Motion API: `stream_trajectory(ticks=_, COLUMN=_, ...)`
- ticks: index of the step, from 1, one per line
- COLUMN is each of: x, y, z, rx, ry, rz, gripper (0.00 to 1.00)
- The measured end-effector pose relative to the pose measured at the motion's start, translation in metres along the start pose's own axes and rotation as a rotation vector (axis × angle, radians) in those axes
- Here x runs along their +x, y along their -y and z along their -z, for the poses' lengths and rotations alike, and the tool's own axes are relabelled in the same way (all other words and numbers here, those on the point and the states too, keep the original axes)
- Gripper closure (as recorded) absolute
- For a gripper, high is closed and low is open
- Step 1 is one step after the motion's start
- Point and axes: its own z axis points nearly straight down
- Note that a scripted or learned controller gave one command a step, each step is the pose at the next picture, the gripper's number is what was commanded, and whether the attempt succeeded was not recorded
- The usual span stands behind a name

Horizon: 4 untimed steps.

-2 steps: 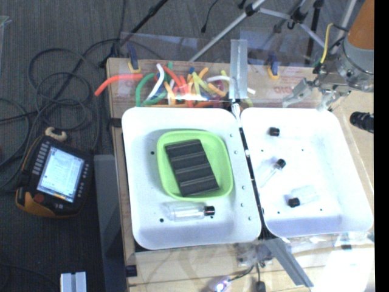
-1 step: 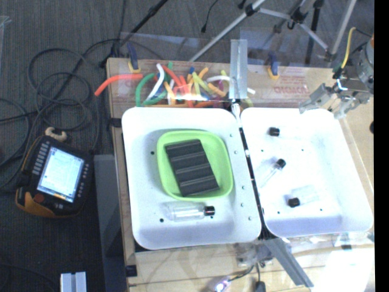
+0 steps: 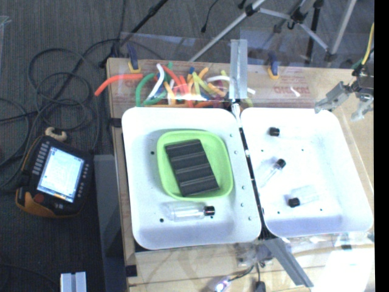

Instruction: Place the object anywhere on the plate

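A green plate (image 3: 226, 163) lies in the left bin (image 3: 137, 163). On it rests a black ridged block (image 3: 191, 168), covering most of the plate's middle. Just in front of the plate a clear vial with a black cap (image 3: 187, 212) lies on its side on the bin floor, off the plate. My gripper (image 3: 345, 105) hangs at the far right, over the back right corner of the right bin (image 3: 340, 163). It is open, nothing sits between its fingers, and it is well away from the plate.
Three more small clear vials with black caps lie in the right bin: one at the back (image 3: 274, 131), one in the middle (image 3: 276, 166), one toward the front (image 3: 301, 198). Coloured cables (image 3: 176, 85) pile up behind the left bin.
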Motion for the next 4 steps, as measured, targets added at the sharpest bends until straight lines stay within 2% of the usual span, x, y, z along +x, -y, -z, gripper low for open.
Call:
stream_trajectory(ticks=1, x=-0.003, y=0.056, z=0.064, rx=-0.001, ry=0.001, rz=-0.04, gripper=0.0)
stream_trajectory(ticks=2, x=-0.002, y=0.085, z=0.068, rx=-0.001, ry=0.0, rz=-0.165, gripper=0.0)
stream_trajectory(ticks=3, x=-0.008, y=0.085, z=0.068, rx=0.0, ry=-0.001, rz=-0.227, gripper=0.0)
stream_trajectory(ticks=4, x=-0.01, y=0.085, z=0.068, rx=0.0, ry=0.001, rz=-0.217, gripper=0.0)
